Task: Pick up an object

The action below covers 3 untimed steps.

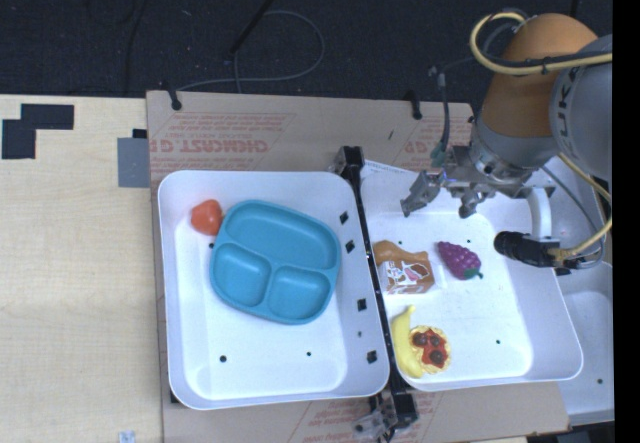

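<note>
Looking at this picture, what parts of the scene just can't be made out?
- Orange-red ball: its lower right edge is hidden behind the blue plate.
- Banana: partly covered by the pizza slice.
- Brown packet: its print is too small to read.
- Arm: cut off at the right edge.

The right bin (pixel 545 331) held four candidate objects. A brown packet (pixel 404 269) lay flat at centre-right of the frame; purple toy grapes (pixel 459 259) lay just to its right. Lower down lay a yellow banana (pixel 402 331) (curved, beside the bin's left wall), touching a pizza slice (pixel 431 349).
</note>
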{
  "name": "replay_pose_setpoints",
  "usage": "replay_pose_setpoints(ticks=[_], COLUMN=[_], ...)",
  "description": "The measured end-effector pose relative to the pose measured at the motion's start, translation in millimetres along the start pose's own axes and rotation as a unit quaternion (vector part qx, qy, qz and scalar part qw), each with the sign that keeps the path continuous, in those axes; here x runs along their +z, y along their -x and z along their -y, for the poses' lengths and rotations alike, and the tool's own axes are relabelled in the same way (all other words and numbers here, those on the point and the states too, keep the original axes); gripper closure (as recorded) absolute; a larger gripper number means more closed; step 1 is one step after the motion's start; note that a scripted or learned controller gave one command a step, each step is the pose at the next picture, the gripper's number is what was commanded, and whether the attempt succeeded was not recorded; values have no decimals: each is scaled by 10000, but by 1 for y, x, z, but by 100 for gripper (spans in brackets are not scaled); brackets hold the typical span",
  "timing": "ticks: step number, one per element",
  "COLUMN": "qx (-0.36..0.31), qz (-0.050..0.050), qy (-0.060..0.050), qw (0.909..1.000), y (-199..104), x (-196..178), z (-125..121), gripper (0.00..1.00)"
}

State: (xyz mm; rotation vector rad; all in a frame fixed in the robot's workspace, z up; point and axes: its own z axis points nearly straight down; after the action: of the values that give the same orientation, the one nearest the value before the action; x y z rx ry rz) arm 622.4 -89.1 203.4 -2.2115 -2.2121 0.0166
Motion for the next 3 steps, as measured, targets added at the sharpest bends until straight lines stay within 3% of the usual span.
replay_pose_setpoints(ticks=[1,3], qx=[-7,-1], qz=[6,10], qy=[67,65], qw=[10000,10000], y=[0,7], x=[-8,109], z=[-3,-11], gripper=[0,0])
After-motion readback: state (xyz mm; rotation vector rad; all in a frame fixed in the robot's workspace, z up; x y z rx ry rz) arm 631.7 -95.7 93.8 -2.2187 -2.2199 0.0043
